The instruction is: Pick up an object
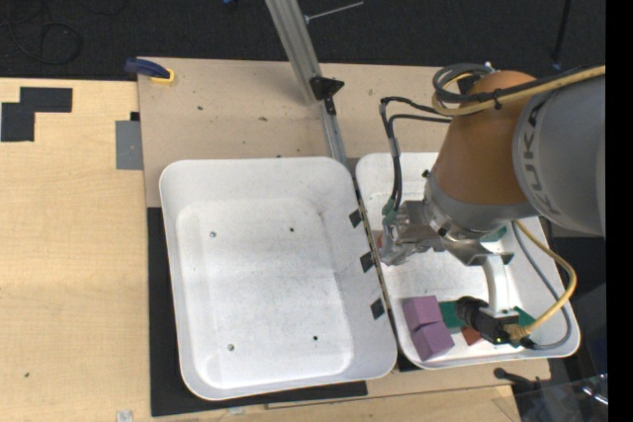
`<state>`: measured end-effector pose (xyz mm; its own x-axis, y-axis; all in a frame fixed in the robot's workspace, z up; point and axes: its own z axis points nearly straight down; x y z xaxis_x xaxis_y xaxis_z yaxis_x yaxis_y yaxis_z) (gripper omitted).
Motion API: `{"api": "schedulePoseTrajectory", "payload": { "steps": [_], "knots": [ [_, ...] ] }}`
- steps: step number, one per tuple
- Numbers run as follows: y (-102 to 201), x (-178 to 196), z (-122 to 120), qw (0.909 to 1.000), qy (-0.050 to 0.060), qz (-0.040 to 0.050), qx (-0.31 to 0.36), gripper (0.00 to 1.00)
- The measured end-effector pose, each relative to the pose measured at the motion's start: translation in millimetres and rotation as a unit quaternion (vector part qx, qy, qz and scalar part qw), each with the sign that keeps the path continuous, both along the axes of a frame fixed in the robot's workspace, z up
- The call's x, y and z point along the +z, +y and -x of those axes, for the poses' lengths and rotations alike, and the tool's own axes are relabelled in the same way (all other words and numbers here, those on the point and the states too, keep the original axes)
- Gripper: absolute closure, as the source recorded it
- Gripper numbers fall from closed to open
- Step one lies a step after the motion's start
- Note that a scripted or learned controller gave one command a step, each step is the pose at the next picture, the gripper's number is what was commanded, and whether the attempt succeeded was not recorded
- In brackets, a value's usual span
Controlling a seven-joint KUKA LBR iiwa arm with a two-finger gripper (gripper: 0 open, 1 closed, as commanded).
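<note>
Hanging over right bin [554,351]: arm [495,163], near purple block [427,326].

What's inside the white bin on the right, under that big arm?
In the right bin, near its front, lie a purple block, something green and a small red piece. The arm covers most of the bin's back part, so anything there is hidden.

Two white bins: left bin [198,203] white with a few dark specks, right bin [376,175] white. Purple block [427,326] at 6 o'clock in right bin, a green piece [454,314] and a red-brown bit [472,336] at its 3 o'clock. Arm [554,158] grey with an orange band [477,148]. Bench [237,109] tan; floor beyond black. Silver rail [289,20] at 12 o'clock. Blue-and-yellow clamp [148,69] at 10 o'clock.
</note>
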<state>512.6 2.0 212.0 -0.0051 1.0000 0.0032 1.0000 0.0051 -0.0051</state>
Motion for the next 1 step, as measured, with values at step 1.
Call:
{"api": "schedulePoseTrajectory", "payload": {
  "steps": [1],
  "knots": [
    [49.9,-6.3,-5.3,1.0,0.0,0.0007,0.0,1.0]
  ]
}}
